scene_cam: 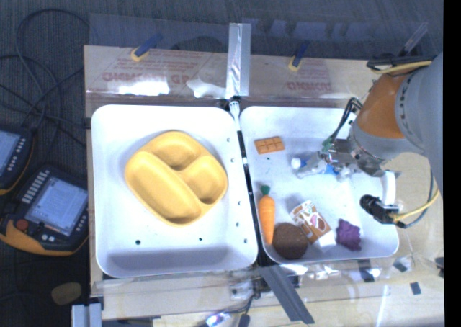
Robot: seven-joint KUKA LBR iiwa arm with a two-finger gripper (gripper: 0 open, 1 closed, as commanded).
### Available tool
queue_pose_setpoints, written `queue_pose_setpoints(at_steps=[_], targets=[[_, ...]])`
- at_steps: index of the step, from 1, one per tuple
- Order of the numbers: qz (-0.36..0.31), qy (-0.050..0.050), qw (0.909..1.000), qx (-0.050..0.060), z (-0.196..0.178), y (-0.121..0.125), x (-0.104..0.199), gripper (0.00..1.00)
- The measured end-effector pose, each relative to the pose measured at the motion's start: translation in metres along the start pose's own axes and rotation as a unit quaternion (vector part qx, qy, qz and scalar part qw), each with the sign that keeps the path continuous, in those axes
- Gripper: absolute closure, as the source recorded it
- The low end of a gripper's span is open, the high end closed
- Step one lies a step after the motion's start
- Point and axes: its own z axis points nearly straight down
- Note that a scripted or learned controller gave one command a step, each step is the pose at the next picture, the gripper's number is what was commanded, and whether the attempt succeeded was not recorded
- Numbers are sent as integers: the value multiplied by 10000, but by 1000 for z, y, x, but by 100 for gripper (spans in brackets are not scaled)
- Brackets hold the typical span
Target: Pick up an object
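My tool (317,166) hangs low at centre right in the right bin (317,118), clear of the carrot (266,218), cracker (270,145) and grapes (348,234); its grip I cannot tell.

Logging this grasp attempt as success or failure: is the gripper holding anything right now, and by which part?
Cannot be told. The gripper sits low in the right bin, and nothing is visibly clamped in it.

We can make out faint reddish print on the cardboard sheet (155,70) behind the bins, but none is readable.
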Motion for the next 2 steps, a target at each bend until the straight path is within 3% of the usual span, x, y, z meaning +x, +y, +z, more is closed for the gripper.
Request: queue_pose_setpoints(at_steps=[1, 2], targets=[[-120, -14, 9999, 1, 1, 65, 35, 0], [-525, -14, 9986, 93, 2, 84, 33, 0]])
